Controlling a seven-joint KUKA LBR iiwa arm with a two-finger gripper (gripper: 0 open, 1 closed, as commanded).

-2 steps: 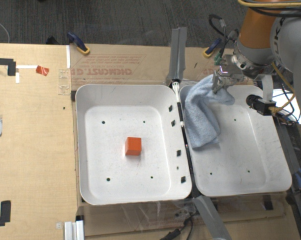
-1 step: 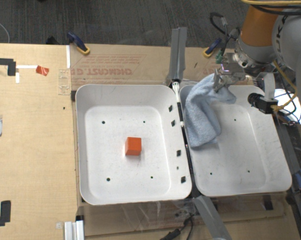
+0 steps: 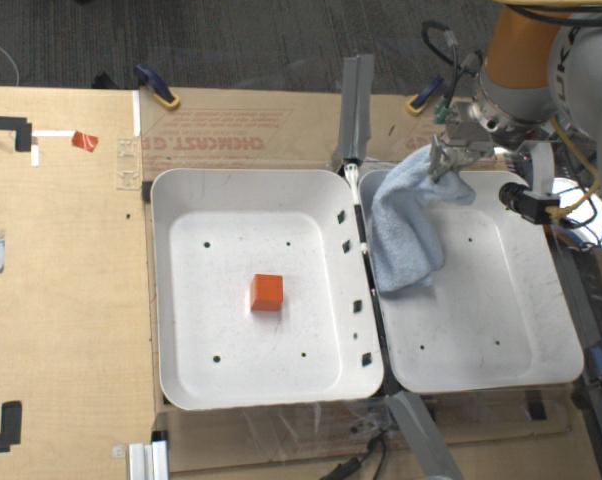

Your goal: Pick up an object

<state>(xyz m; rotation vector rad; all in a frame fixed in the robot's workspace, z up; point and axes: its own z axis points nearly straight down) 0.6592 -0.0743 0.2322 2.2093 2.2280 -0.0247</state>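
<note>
Jaws [image 3: 443,161] pinch grey cloth [image 3: 406,226], right bin [image 3: 521,358].

1. a grey-blue cloth [image 3: 406,223] lies in the right bin [image 3: 501,358], bunched against that bin's left wall near the far left corner.
2. the cloth is soft and crumpled, with folds running down its length; its upper end is drawn up into a peak toward the far edge of the bin, and its lower end sags in a rounded lump on the bin floor.
3. the peak of the cloth sits right at the gripper [image 3: 447,164]; whether it is pinched there cannot be told.
4. a small orange-red cube [image 3: 267,293] rests on the floor of the left bin [image 3: 181,368], near the middle, flat on one face and well apart from the walls.
</note>
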